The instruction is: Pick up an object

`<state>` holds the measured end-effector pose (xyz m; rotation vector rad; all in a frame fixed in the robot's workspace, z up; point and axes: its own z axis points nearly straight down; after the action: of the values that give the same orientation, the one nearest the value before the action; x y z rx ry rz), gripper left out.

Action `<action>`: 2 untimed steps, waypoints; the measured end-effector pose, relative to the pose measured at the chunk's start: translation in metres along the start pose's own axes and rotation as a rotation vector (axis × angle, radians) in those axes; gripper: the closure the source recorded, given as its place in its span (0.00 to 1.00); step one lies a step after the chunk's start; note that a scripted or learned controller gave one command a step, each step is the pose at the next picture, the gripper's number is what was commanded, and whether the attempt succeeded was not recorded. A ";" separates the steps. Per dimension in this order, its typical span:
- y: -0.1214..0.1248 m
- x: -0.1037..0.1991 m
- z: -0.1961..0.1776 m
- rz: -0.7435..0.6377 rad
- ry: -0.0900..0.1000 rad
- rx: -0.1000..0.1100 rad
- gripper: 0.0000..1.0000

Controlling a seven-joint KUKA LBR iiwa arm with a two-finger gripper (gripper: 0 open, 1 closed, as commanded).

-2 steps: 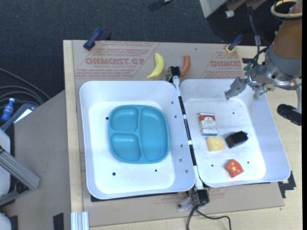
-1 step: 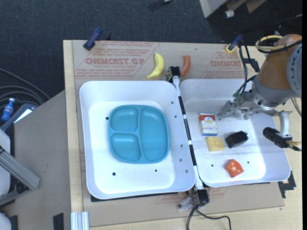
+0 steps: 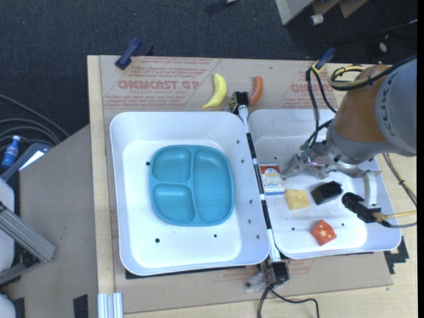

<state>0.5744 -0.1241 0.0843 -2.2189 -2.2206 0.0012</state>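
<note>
Objects sit in the right bin (image 3: 371, 240): yellow block (image 3: 297, 199) mid-bin, red block (image 3: 323, 232) nearer, carton (image 3: 270, 179) against the left wall, black piece (image 3: 326, 193) just right of the yellow block. Gripper (image 3: 299, 163) hangs low over the bin's left-centre, just far of the yellow block; you can't tell from this angle if it's open or closed. Left bin (image 3: 126, 177) holds a blue plate (image 3: 192, 184). Banana (image 3: 216, 91) and carrot (image 3: 256, 90) lie on the bench beyond the bins.
</note>
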 end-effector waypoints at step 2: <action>0.000 0.000 -0.010 0.001 0.000 -0.002 0.00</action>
<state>0.5747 -0.1243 0.0944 -2.2211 -2.2203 -0.0006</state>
